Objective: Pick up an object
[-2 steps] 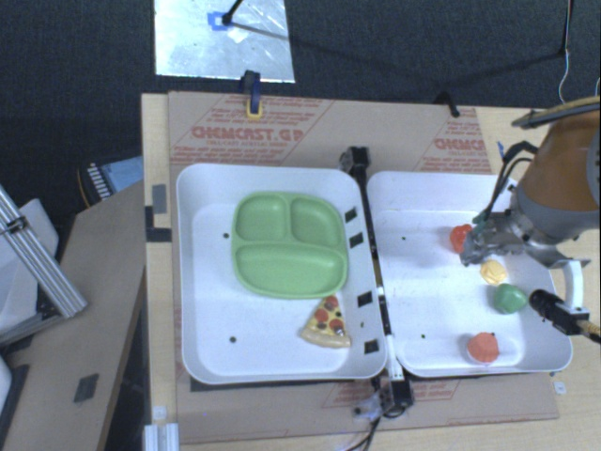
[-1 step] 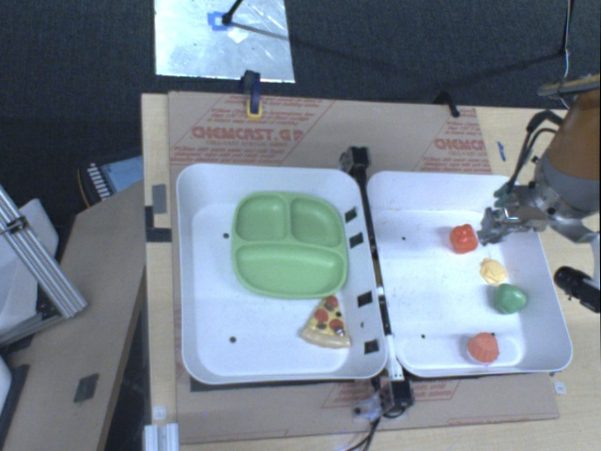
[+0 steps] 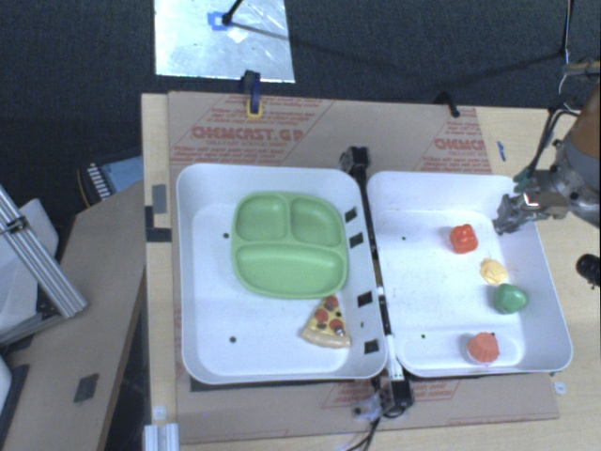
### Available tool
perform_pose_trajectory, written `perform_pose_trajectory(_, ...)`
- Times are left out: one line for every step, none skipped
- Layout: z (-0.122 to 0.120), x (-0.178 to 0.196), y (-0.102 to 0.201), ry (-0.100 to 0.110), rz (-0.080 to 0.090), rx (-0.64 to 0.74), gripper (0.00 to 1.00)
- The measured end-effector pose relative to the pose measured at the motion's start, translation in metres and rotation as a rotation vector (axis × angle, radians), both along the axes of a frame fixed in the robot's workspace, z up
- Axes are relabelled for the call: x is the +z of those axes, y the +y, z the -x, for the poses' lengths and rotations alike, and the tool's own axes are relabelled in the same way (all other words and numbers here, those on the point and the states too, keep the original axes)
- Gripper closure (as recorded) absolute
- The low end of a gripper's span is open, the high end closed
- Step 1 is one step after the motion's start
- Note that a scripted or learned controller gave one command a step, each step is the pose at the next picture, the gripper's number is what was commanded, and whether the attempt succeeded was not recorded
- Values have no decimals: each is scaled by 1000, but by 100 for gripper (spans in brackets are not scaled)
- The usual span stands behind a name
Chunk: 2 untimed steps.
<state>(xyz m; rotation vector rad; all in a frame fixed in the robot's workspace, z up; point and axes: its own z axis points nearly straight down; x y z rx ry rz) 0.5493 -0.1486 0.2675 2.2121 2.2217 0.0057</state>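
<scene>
1. Approach step: the gripper [image 3: 510,213] hangs at the right bin's [image 3: 423,200] far right edge, nothing visibly held, beside the red object [image 3: 463,239].
2. The next move likely calls for descending squarely over that object.
3. Whether it is open or closed, I cannot tell; it is small and blurred.

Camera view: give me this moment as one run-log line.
gripper: over right bin's far right edge | holding: nothing seen | nearest: red toy | left bin: green plate, pizza slice
</scene>
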Motion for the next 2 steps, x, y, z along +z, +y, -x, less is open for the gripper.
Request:
perform_pose_trajectory(-12, 4, 48, 4, -3, 5, 100)
perform_pose_trajectory(-20, 5, 96, 4, -3, 5, 100)
